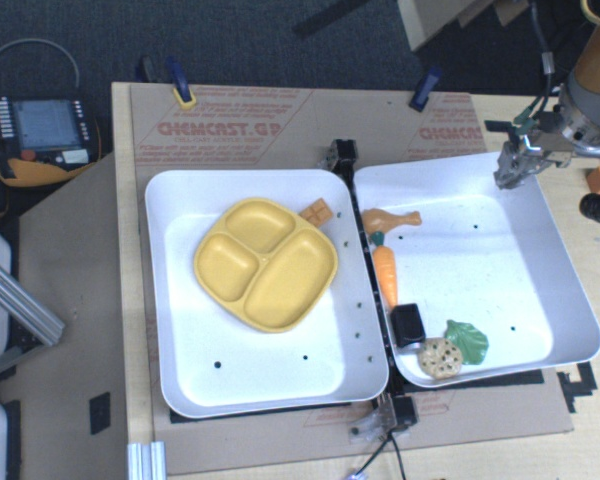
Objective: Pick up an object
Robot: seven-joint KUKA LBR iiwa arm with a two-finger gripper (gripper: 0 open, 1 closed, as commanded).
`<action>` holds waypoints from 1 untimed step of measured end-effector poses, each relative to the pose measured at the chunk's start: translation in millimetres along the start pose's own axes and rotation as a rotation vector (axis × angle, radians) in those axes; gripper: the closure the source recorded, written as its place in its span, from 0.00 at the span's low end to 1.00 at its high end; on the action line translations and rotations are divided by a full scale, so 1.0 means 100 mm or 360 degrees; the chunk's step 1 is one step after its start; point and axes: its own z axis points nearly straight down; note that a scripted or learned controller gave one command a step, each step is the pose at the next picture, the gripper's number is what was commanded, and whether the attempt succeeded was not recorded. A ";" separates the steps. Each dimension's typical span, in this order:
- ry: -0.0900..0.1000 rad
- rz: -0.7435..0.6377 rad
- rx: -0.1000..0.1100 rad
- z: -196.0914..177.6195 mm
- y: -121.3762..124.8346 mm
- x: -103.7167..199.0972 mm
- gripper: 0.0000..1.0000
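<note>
The right bin [520, 258] holds a brown drumstick [389, 221], an orange carrot [385, 275], a black block [408, 324], a round cookie [439, 358] and a green leafy piece [468, 339], all along its left and front side. My gripper [510, 171] hangs at the bin's far right rim, well away from these objects. Nothing is seen between its fingers.
The left bin [180, 348] bears a yellow divided plate [267, 263] with a small tan block [316, 212] at its far edge. Blue clamps [180, 83] hold the cardboard base at the back. A control pendant [42, 133] lies off the bench to the left.
</note>
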 end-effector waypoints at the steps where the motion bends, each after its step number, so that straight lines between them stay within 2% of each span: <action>1: 0.0006 -0.0002 0.0014 -0.03 -0.17 0.57 1.00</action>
